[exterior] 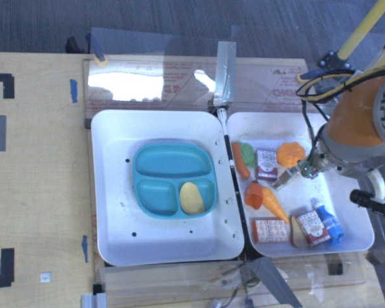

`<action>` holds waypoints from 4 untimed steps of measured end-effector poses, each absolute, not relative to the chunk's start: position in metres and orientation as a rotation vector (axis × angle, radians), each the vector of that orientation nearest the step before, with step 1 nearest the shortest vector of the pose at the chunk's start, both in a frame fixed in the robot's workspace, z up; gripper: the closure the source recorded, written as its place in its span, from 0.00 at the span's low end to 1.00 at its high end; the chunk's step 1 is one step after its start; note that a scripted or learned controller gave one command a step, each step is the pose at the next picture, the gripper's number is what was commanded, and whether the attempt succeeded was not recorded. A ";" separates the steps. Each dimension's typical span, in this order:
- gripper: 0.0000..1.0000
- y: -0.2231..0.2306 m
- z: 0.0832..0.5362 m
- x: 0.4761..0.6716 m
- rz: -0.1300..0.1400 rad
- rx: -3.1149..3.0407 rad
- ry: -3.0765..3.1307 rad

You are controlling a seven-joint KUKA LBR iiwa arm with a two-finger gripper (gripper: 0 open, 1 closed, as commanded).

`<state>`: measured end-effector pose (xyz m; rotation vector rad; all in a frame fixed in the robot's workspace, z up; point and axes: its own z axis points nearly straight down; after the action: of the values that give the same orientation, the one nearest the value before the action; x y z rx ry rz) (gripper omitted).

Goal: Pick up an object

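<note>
A: Gripper (289, 177) low in right bin (362, 239), tip between orange fruit (290, 153) and carrot (273, 204). Finger spread: cannot tell.

B: Largest first, then. Left bin (109, 191) carries blue divided tray (173, 177); yellow potato-like piece (191, 197) in its lower right compartment.

A: Right bin holds small cartons (266, 164), (270, 230), (312, 228), blue bottle (329, 225) beside the last, green vegetable (246, 153) near the divider. Nothing visibly gripped.
</note>
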<state>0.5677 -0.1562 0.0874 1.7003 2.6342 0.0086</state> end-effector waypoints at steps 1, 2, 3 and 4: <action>0.00 -0.160 0.087 0.610 0.004 2.014 2.404; 0.00 -0.154 0.086 0.666 0.002 2.019 2.403; 1.00 -0.154 0.098 0.668 0.005 2.012 2.400; 1.00 -0.078 0.191 0.670 0.013 1.926 2.470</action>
<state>0.6700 -0.0778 0.1907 1.9258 2.4700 0.0133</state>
